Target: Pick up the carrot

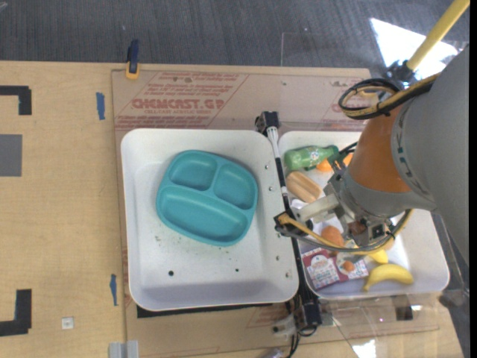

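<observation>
Arm (395, 151): reached in from the right, grey with orange band, hung low over the right bin.
Gripper (350, 233): sat down among the items in the right bin (436, 263); could not tell whether clenched or released, nor whether anything was grasped.
Carrot (332, 236): orange piece lay in the right bin just beside the gripper, partly hidden by it; contact could not be judged.
Banana (389, 274): yellow, lay at the near right of the right bin.
Packet (322, 267): red and white, lay flat at the near left of the right bin.
Green item (309, 156): lay at the far end of the right bin.
Bun-like item (303, 186): tan, lay just below the green item.
Left bin (141, 222): held a teal divided plate (207, 197), tilted, three compartments.
</observation>
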`<state>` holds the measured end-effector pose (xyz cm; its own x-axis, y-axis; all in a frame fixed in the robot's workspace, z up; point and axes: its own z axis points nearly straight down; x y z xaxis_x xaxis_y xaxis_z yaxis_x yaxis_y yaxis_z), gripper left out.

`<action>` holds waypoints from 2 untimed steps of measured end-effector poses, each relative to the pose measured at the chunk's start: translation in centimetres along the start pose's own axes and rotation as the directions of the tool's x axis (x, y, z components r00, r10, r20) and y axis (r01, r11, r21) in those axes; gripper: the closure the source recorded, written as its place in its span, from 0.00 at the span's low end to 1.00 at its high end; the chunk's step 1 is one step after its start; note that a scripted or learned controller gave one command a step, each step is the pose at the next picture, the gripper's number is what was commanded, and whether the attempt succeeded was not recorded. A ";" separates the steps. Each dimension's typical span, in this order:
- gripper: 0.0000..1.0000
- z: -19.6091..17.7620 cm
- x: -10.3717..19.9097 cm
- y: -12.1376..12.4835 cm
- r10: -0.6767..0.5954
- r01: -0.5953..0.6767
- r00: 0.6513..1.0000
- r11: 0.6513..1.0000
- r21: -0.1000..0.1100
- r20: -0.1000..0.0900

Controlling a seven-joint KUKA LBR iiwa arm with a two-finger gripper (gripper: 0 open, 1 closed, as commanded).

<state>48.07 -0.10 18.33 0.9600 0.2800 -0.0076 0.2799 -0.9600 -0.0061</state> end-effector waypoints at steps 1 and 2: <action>0.00 0.0 0.0 0.0 0.000 0.000 1.000 1.000 0.000 0.000; 0.00 0.0 0.0 0.0 0.000 0.000 1.000 1.000 0.000 0.000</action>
<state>48.07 -0.10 18.33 0.9600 0.2800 -0.0075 0.2800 -0.9600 -0.0061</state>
